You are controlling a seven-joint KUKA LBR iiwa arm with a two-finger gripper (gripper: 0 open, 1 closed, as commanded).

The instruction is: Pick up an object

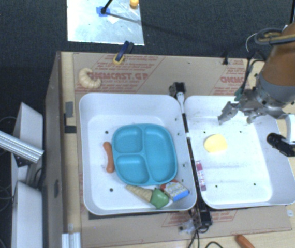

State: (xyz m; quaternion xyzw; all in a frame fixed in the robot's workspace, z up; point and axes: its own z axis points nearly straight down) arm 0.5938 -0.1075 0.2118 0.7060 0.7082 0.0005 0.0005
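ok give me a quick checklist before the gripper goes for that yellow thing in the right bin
1. Target located: round flat yellow object lies in the right white bin - ok.
2. Space around target: no other item touches it - ok.
3. Gripper above the right bin: ok.
4. Gripper directly over target: it sits up and right of it - not ok.
5. Nothing between the fingers: ok.
6. Height above bin floor: cannot tell.
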